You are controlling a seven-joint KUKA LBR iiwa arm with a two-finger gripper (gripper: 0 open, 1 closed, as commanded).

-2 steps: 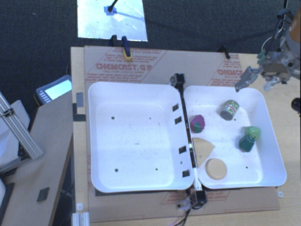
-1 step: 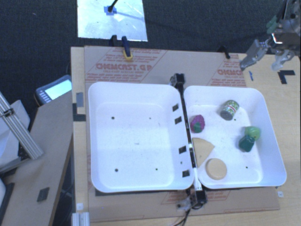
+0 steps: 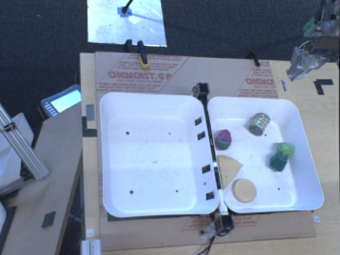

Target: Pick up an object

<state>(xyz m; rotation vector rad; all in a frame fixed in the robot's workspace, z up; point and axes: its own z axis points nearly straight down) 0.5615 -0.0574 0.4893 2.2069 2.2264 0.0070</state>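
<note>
Objects for picking, a small can (image 3: 259,124), pink toy (image 3: 223,139) and others, all lie in the right bin (image 3: 303,142), while the gripper (image 3: 300,64) hangs beyond its far corner holding nothing, so the pickup is not yet begun.

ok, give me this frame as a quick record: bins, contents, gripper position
left bin: no objects seen
right bin: five objects
can: upper middle, lying tilted
magenta-green toy: near the divider
green-teal object: right side
tan wedge: by the divider
tan disc: lower middle
gripper: above the bench, beyond the right bin's far right corner
</note>
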